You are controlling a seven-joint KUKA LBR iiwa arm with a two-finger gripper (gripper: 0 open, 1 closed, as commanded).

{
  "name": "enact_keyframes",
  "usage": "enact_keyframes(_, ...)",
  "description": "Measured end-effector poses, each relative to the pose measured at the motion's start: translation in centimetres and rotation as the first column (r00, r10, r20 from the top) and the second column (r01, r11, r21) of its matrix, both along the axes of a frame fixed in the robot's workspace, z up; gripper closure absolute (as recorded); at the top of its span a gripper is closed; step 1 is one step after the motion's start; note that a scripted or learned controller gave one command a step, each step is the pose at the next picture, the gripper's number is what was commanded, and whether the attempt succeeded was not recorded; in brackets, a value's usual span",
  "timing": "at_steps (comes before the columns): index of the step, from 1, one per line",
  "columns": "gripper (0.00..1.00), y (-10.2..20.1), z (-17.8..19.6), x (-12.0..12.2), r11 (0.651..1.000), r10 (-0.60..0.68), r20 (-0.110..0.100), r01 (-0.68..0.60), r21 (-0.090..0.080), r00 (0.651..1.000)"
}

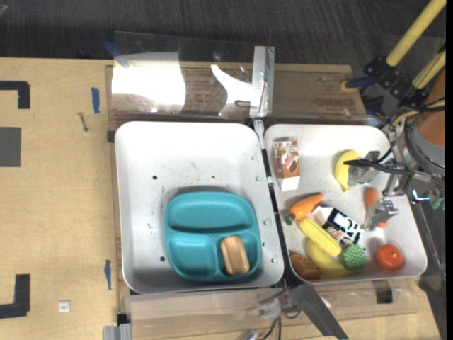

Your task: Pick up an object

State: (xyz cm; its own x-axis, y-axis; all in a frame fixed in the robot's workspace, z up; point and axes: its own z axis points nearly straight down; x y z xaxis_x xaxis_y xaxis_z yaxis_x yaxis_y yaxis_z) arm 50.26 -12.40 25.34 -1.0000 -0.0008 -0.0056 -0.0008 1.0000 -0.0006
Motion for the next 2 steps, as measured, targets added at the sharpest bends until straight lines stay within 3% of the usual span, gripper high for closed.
enact_keyframes(1,0.0,-0.9,-13.3,0.9,0.98,0.2,0.028,-0.2,-0.014,0.979)
enact_keyframes(2,0.0,1.9,-16.4,7.5,0.995,0.099,0.004,-0.099,0.0,0.995)
